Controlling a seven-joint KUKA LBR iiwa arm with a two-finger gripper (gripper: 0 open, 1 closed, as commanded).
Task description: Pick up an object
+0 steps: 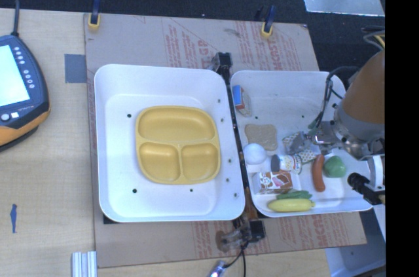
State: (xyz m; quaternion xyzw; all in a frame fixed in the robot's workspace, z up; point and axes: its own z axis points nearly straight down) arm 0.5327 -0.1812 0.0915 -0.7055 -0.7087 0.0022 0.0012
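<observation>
The right bin holds several small items. Among them are a tan bread slice, a white ball, a small jar lying on its side, a red and white packet, a yellow banana, a green pod, a red sausage, a green round fruit and a blue and orange pack. My gripper reaches in from the right, low in the bin. It is just above the jar, between the bread and the sausage. I see nothing held in it.
The left bin holds a yellow divided plate. A teach pendant lies at the bench's left edge. Clamps stand on the cardboard behind the bins. The arm's body overhangs the right bin's right wall.
</observation>
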